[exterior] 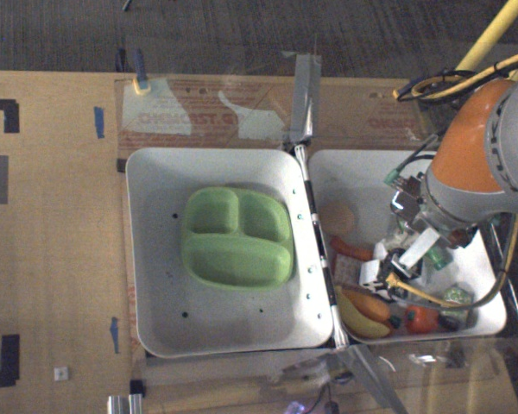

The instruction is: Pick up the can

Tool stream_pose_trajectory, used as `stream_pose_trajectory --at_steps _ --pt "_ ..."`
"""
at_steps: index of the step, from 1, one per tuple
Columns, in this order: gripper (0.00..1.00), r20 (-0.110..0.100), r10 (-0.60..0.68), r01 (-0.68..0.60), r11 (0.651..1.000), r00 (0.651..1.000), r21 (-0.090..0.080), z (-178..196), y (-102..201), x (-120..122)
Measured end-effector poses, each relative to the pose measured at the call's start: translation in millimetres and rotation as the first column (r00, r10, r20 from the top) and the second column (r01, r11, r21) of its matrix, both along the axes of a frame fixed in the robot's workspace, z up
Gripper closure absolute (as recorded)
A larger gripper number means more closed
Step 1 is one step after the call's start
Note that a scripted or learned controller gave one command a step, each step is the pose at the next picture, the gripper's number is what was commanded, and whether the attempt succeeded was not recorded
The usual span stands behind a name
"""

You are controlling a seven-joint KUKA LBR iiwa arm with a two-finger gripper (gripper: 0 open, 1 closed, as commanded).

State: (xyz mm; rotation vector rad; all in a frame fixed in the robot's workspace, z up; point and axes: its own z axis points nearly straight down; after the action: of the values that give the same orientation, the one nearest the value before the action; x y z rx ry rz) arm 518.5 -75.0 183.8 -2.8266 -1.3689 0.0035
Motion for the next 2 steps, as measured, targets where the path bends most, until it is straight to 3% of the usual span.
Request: stream_pose_trajectory --at_steps 1,2 --pt "1.00 0.000 -0.407 0.407 0.914 0.914 -0.001 0 36 77" --pt "1.00 -0.004 -0.501 0.501 0.865 0.865 -0.002 0 114 38"
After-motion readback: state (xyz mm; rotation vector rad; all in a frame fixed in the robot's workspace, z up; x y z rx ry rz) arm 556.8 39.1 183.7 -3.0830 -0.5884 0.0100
